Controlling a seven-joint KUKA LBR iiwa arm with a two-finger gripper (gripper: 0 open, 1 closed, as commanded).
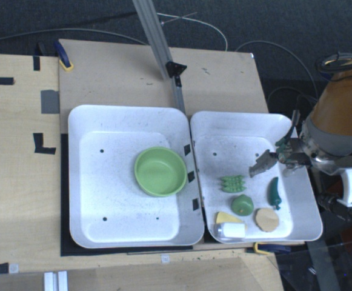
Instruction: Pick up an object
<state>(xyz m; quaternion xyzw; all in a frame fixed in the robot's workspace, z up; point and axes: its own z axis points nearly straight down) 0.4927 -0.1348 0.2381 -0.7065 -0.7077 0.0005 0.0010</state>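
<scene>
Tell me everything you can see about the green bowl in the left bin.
The green bowl is round, pale green and smooth, plastic by its look. It stands upright with its opening facing up and nothing visible inside. It rests on the floor of the left bin, right of the middle, near the wall shared with the right bin. Nothing else touches it.

Blue-handled clamp (63, 54) on the bench's (18, 180) far-left corner, black tape marks (40, 144) nearby.

Just one camera here, fixed up above the bench (18, 162) and looking down at a slant. It's far enough back to fit both white bins: the left bin (85, 223) and the right bin (306, 220). The gripper (262, 164) sits over the right one, with the arm (333, 117) trailing off right.
</scene>
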